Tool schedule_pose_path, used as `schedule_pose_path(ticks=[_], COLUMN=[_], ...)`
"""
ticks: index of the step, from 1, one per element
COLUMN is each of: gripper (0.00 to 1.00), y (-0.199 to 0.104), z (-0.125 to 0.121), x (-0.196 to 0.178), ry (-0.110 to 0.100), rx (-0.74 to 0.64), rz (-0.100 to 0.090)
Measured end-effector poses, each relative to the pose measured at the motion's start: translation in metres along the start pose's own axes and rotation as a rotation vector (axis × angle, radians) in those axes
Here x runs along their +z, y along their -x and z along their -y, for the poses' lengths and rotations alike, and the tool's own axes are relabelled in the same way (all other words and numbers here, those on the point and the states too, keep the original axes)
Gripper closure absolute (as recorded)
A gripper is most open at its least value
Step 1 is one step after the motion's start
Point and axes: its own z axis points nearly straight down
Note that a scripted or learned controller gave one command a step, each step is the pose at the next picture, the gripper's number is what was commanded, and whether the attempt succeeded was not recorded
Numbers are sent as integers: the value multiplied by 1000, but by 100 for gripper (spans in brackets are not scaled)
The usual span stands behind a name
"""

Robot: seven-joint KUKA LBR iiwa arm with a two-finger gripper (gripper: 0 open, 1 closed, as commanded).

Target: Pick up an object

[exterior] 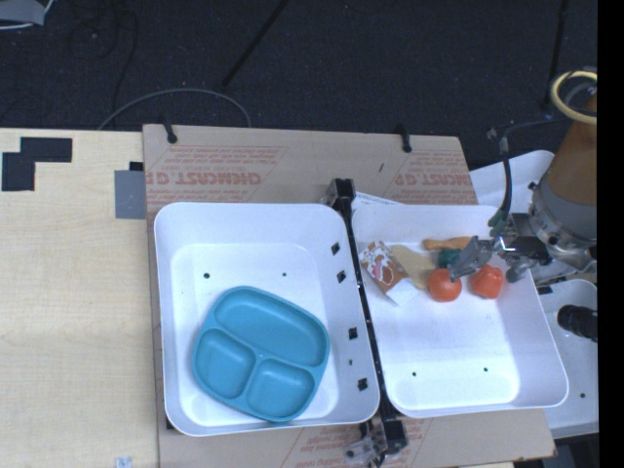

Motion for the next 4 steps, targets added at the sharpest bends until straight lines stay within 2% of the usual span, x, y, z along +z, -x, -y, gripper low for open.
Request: schedule_pose_path(ticks=[1,2,4], gripper=[0,0,0], y=[0,3,-7], z=[-2,-4,0], x=[-6,39,128], ry=[11,5,4], rx=[-2,-1,-1], rz=[2,0,-1])
